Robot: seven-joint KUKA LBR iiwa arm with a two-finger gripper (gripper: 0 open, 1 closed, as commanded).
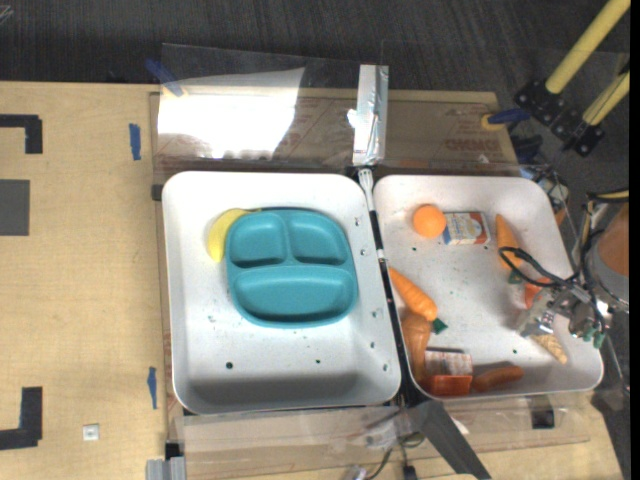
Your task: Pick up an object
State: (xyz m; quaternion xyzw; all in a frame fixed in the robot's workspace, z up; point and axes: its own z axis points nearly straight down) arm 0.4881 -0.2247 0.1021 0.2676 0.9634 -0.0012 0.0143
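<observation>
My gripper (550, 318) hangs low over the right side of the right bin (470, 193), reaching in from the right with a black cable (523, 262) looped beside it. A small tan piece (551, 346) lies just below it and an orange-red piece (530, 293) just to its left; nothing is visibly held. Further left lie an orange ball (429, 221), a small white carton (466, 228), a carrot (412, 292) and a long orange piece (507, 236).
Along the right bin's front edge lie a red-and-white box (447, 362), a brown piece (415, 336) and an orange strip (497, 375). The left bin (200, 368) holds a teal divided plate (291, 265) over a yellow object (219, 232).
</observation>
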